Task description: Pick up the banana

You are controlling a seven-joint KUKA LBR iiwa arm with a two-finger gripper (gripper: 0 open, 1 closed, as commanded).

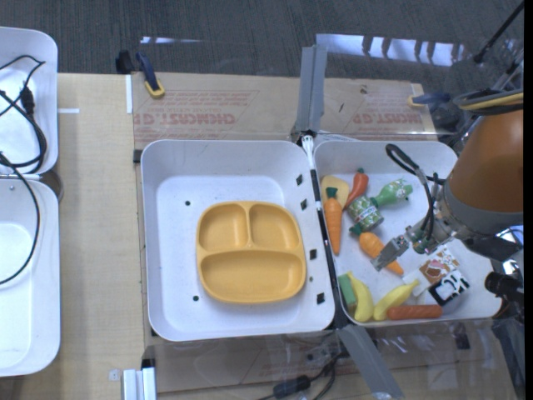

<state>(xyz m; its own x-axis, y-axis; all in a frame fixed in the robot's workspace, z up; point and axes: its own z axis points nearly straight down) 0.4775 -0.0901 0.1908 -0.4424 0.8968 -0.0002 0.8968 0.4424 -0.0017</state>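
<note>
A: Where's the banana (395, 298)?
B: Low in the right bin (376, 151), beside a second yellow piece (361, 298), touching a carrot (415, 312).
A: And the gripper (389, 257)?
B: Just above the banana, holding nothing; its opening, I can't tell.

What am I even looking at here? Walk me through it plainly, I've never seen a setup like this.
This is one camera fixed above a workbench, looking down at a slant. Two shallow white bins sit side by side. The left bin holds a yellow divided plate. The right bin holds toy food: carrots, a green bottle, small packets, and a banana near the front edge. The grey and orange shape on the right is a robot arm. Its gripper, a two-finger claw, hangs over the toys just above the banana. Nothing shows between its fingers, so the banana is not yet picked up.
</note>
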